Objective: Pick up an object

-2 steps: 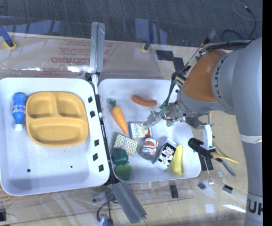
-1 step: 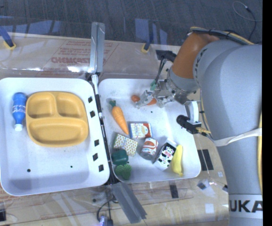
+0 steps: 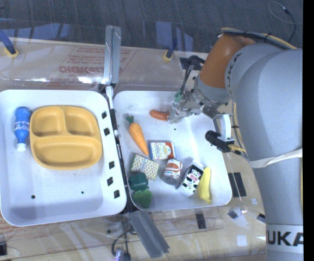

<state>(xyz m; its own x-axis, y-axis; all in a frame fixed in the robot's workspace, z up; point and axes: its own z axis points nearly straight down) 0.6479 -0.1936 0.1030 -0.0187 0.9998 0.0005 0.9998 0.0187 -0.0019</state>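
Camera view: gripper (image 3: 177, 113) low in right bin (image 3: 217, 197) — finger state indeterminable. Sausage (image 3: 159, 114) just beside it at nine o'clock, long axis three-to-nine, not visibly grasped.

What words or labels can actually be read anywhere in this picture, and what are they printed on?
"UKA": white letters on the arm's base, cut off at the edge.
Red print on the sheet behind the bins: mirrored, too blurred to read.
Labels on the blue bottle, small carton and can: too small to read.
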